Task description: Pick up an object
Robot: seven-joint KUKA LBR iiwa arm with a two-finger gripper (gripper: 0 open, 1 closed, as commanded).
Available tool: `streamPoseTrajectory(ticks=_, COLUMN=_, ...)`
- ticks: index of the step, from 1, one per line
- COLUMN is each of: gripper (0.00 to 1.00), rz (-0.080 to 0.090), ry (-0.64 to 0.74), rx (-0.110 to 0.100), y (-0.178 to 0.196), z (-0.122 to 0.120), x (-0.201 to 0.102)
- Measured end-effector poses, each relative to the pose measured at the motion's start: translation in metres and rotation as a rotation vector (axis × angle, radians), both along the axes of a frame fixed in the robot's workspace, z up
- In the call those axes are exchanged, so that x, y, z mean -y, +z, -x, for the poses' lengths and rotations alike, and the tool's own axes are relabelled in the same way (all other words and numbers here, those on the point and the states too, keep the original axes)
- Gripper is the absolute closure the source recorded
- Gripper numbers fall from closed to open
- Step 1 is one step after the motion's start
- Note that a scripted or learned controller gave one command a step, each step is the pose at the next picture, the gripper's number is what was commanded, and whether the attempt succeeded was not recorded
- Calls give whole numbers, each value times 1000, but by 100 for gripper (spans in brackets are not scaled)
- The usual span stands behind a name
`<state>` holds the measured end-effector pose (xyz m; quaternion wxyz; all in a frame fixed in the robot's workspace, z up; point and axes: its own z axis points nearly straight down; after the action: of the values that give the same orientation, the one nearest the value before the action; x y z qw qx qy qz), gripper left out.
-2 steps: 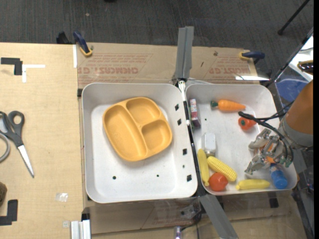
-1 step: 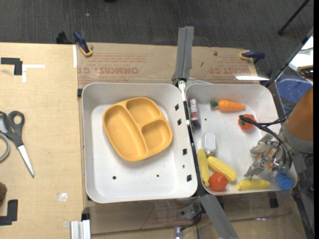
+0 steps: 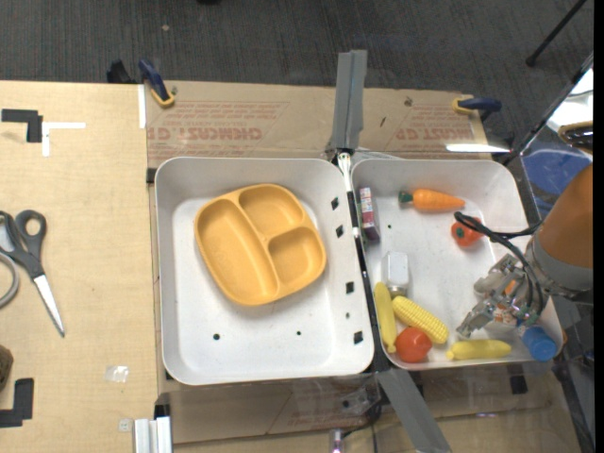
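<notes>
The right bin [image 3: 429, 168] holds several toy foods. An orange carrot [image 3: 432, 199] lies at the back, with a red pepper [image 3: 466, 235] just right of it. A corn cob [image 3: 419, 318], a long yellow piece [image 3: 384, 315] and a red tomato [image 3: 412, 344] crowd the front left corner. A yellow banana [image 3: 479, 349] lies along the front wall, with a blue object [image 3: 540, 343] at the front right. My gripper [image 3: 475, 321] hangs low over the bin's front right part, just above the banana and right of the corn. Nothing is visibly held.
A purple tube [image 3: 366, 212] and a small white block [image 3: 396, 270] lie by the right bin's left wall. The left bin [image 3: 189, 347] holds a yellow divided plate [image 3: 261, 243]. Scissors [image 3: 33, 267] lie on the bench at far left.
</notes>
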<state>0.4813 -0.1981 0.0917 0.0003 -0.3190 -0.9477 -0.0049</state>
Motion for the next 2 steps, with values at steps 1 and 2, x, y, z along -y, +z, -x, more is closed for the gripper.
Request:
streamPoseTrajectory(ticks=1, gripper=0, rz=1, ry=-66, rx=-2, y=0, z=-17, x=9)
streamPoseTrajectory(ticks=2, gripper=0, rz=6, ry=-63, rx=1, y=1, z=1, x=11)
